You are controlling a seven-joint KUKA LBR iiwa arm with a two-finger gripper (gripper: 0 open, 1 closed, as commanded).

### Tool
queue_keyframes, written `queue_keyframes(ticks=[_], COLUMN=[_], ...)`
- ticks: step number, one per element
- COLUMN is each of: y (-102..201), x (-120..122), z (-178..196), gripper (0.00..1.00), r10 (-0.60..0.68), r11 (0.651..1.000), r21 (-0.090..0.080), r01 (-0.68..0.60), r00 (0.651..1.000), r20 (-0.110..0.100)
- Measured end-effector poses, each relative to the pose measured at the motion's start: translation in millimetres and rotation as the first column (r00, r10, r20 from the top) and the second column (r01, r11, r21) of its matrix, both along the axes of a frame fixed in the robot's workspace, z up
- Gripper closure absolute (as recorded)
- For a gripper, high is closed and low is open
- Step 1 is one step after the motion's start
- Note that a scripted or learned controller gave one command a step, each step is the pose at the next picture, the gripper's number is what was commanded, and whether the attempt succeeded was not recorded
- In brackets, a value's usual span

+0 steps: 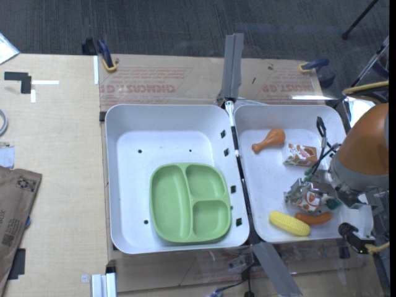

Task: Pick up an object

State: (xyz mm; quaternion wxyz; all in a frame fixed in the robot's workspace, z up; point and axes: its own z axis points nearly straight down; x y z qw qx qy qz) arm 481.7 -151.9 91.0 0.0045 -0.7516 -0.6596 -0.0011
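Note:
My gripper (pixel 304 194) hangs low in the right bin (pixel 266 178), near its front right part. Under and beside it lies a small white and red item (pixel 314 199), partly hidden by the gripper. An orange-red sausage (pixel 313 218) lies just in front of the gripper. To the sausage's left, a yellow corn cob (pixel 289 223) rests near the bin's front wall. An orange drumstick (pixel 268 139) lies at the back of the bin. A small printed packet (pixel 301 154) sits to the drumstick's right.
The left bin (pixel 124 166) holds a green divided plate (pixel 190 202) at its front right. The arm's orange band (pixel 372 142) and grey wrist cover the right bin's right side. A cardboard sheet (pixel 185 82) lies behind both bins.

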Motion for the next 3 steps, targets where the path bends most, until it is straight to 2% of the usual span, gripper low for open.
queue_keyframes(ticks=[1,2,3], y=[-26.6,-26.9,15.6], x=[42.5,42.2,107.5], z=[3.2,10.8,-0.5], gripper=[0.00,1.00,1.00], r10=[0.056,0.054,-0.247], r11=[0.998,0.999,0.969], r21=[-0.009,-0.007,-0.010], r01=[-0.056,-0.054,0.247], r00=[0.998,0.999,0.969], r20=[0.010,0.008,0.002])
